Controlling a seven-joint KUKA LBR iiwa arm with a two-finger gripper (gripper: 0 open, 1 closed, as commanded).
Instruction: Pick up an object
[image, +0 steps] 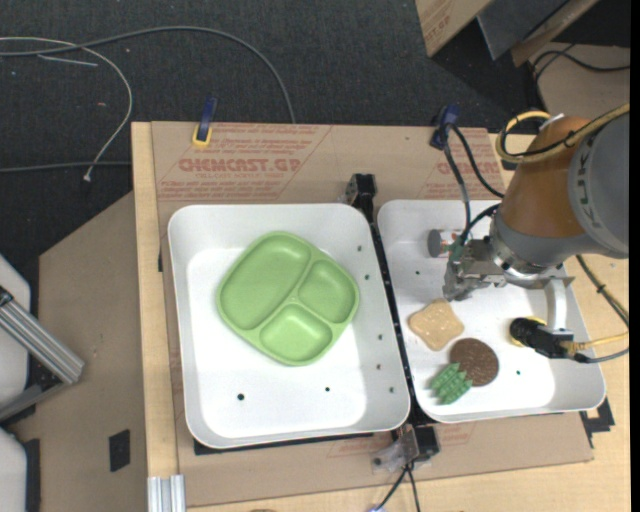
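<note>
Roughly: green toy (451, 383) long axis diagonal, right bin; claw (458, 283) state unclear.

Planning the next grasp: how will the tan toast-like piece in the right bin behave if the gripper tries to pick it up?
The tan toast piece lies flat on the right bin floor, so fingers would probably struggle to get under its low edges. It looks thin and rigid, probably light, and may slide when pushed. The brown disc sits close by and could get nudged.

Divided plate (289, 298) mid left bin (200, 400) — cracker (436, 325), cookie (474, 361), toy (451, 383) clustered at right bin's (570, 395) front-left corner.
</note>
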